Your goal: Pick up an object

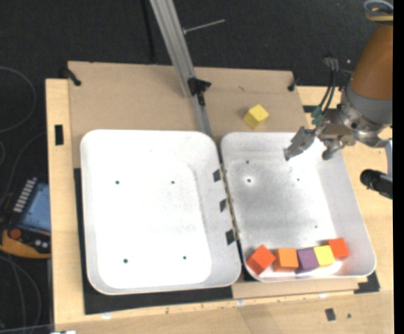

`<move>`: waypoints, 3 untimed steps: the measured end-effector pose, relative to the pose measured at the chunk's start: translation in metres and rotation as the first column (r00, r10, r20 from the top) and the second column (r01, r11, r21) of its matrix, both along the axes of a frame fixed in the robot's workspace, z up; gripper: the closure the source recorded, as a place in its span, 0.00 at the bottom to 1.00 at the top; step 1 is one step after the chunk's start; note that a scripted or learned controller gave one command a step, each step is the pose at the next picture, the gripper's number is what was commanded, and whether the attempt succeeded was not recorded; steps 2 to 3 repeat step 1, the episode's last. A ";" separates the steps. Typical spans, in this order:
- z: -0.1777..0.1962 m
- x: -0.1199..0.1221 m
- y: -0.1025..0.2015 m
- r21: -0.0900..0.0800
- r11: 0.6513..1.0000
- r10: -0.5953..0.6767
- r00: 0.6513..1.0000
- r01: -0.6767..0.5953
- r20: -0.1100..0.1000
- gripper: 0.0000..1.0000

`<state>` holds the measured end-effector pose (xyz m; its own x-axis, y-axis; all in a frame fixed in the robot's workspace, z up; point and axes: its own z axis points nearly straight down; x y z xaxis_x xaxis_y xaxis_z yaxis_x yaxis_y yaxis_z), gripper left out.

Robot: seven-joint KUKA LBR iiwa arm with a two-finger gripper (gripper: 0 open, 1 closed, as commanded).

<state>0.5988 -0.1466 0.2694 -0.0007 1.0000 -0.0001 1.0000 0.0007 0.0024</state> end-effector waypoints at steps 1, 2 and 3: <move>-0.051 -0.086 0.056 0.002 1.000 -0.001 1.000 0.001 -0.009 0.00; -0.051 -0.086 0.056 0.002 1.000 -0.001 1.000 0.001 -0.009 0.00; -0.051 -0.086 0.056 0.002 1.000 -0.001 1.000 0.001 -0.009 0.00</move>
